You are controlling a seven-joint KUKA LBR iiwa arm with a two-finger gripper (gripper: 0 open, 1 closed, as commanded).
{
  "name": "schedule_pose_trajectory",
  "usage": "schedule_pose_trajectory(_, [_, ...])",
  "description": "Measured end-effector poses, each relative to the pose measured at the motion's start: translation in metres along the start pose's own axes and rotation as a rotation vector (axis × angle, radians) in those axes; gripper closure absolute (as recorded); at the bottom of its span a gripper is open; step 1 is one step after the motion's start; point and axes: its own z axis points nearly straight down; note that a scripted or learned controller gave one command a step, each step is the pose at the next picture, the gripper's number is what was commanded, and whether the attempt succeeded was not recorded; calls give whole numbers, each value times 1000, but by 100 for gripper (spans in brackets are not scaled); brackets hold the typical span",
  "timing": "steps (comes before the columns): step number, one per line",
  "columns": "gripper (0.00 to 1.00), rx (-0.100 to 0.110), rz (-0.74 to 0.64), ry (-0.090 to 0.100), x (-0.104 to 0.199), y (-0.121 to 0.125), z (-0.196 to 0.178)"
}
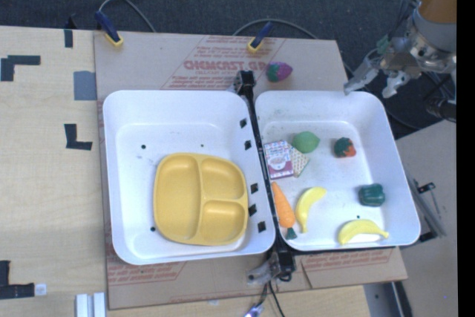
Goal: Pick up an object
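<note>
Far to the claw's lower left, a yellow divided plate (pixel 200 198) lies in the left bin (pixel 119 115). Below the claw, the right bin (pixel 386 122) holds a carrot (pixel 282 207), two bananas (pixel 309 206), and a tomato (pixel 344 148). The claw (pixel 377 79) hangs spread apart above that bin's far right corner, gripping nothing.

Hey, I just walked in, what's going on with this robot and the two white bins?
The robot arm is meant to pick something up, and nothing is in its grip. Its pincer hangs open above the bench, just past the far right corner of the right bin. That bin holds toy food: two bananas, a carrot, a green piece, a small pink packet and a few more. The left bin holds a yellow divided tray.
</note>
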Motion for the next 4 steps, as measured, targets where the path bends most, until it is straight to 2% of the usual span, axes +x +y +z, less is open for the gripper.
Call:
schedule_pose_trajectory(1, [0,3,2,0,-23,-41,91])
schedule_pose_trajectory(2, [0,-4,0,-2,-9,-32,178])
schedule_pose_trajectory(3, [100,-7,-1,-6,-10,-31,168])
schedule_pose_trajectory(4, [100,-1,0,0,13,-74,104])
